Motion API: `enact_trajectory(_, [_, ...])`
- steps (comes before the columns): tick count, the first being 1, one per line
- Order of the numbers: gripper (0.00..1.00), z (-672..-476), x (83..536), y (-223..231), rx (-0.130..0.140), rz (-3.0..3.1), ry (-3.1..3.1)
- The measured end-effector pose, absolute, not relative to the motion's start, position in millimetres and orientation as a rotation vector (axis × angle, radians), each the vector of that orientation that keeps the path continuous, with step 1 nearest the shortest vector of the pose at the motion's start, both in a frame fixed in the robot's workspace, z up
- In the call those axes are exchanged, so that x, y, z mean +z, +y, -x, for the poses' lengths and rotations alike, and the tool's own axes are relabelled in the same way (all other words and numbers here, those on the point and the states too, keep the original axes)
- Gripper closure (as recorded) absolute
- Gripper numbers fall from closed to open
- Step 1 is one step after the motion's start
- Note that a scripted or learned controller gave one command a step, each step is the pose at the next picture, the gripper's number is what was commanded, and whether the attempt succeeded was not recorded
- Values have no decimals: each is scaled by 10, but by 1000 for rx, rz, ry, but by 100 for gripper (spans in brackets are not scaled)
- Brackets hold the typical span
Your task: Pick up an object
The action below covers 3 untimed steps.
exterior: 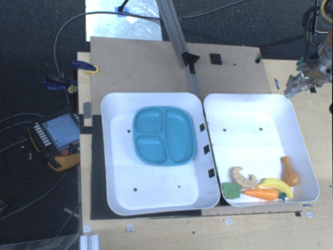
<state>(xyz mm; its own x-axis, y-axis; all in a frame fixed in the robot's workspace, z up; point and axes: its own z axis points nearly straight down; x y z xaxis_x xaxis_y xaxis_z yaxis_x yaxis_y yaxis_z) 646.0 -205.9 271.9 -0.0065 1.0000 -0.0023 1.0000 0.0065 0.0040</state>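
Several toy foods lie in the near corner of the right bin [250, 139]: a tan croissant [243, 177], a green leafy piece [231, 190], an orange carrot [261, 194], a yellow banana [277, 185] and a brown drumstick [289, 172]. My gripper [292, 86] hangs at the far right, above the bench just past the right bin's far right corner. It is well away from the foods. Nothing shows between its fingers.
The left bin [119, 191] holds a blue divided plate [164, 135]. A grey pole [174, 25] slants over the cardboard behind the bins. A yellow handheld device [57, 139] and cables lie on the floor at the left.
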Motion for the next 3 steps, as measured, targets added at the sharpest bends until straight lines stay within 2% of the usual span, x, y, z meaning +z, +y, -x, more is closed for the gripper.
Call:
enact_trajectory(1, [100, -6501, 2746, -1488, 4, -2209, 2231])
enact_trajectory(2, [100, -6394, 2601, -940, 2, -2211, 2233])
enact_trajectory(3, [100, -6389, 2476, -477, 4, -2211, 2232])
